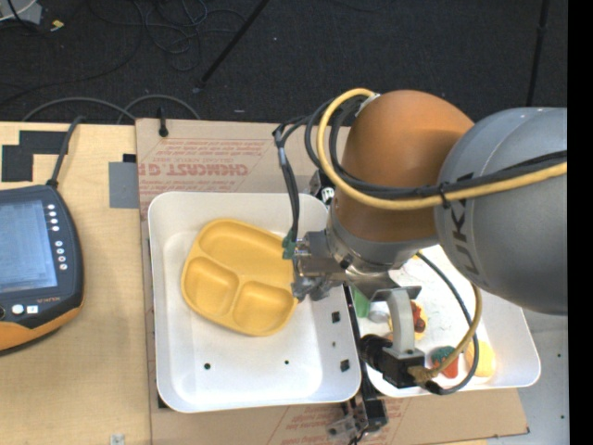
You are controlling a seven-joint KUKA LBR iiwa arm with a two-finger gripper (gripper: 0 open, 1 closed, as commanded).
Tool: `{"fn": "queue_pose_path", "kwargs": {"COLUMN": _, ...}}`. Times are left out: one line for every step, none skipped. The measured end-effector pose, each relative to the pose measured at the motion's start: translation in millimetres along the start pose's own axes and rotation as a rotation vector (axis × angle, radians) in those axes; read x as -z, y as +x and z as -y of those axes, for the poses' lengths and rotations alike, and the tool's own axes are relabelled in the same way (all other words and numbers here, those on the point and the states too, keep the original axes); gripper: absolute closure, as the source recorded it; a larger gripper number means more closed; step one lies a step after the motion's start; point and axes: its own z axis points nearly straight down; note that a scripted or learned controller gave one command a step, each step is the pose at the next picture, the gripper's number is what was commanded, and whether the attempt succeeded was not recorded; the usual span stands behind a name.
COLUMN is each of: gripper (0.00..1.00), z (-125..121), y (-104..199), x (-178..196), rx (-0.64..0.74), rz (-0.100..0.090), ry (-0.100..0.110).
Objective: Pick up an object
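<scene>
Bins are sitting side by side on the surface, and the arm is reaching in from the right, its bulk hanging over the ridge where they meet. In the left bin a yellow divided tray is lying flat, its right rim just beside or perhaps touching the claw. Whether the claw is released or clenched I cannot tell, since the wrist is hiding it. The right bin is holding small colourful objects, mostly covered by the arm. The step in hand is looking like the approach to the tray's edge. Next, the claw would need to straddle that rim, clamp, and lift straight up.
</scene>
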Motion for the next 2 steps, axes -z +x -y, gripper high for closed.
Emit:
{"fn": "queue_pose_path", "kwargs": {"gripper": 1.00, "z": -13.8, "y": -22.4, "x": 77.7, "rx": -0.012, "rz": 0.003, "ry": -0.009}}
{"fn": "queue_pose_path", "kwargs": {"gripper": 1.00, "z": 1.5, "y": -80.5, "x": 119.5, "rx": -0.016, "rz": 0.004, "ry": -0.005}}
